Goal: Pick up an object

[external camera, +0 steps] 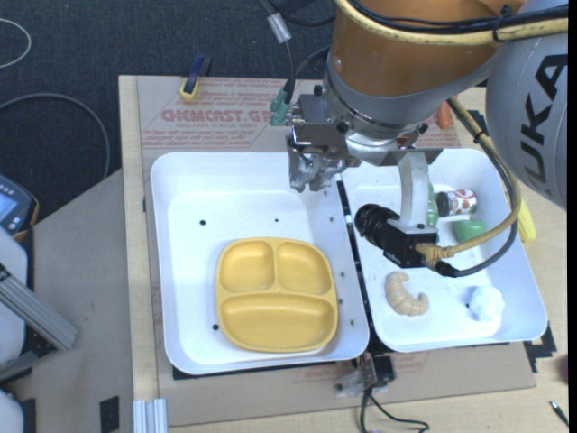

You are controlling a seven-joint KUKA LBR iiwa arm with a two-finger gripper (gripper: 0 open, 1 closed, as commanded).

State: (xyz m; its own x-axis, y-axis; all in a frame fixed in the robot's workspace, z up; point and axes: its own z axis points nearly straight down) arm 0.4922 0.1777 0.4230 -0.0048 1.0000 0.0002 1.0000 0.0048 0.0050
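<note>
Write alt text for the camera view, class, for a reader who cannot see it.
A grey and orange robot arm reaches in from the right, its gripper over the back right part of the left bin, which holds a yellow divided plate. The right bin holds a croissant-shaped toy, a small white object, a green object and a small can.

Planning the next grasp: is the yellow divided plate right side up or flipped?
Right side up: the yellow divided plate shows its three compartments facing up.
</note>
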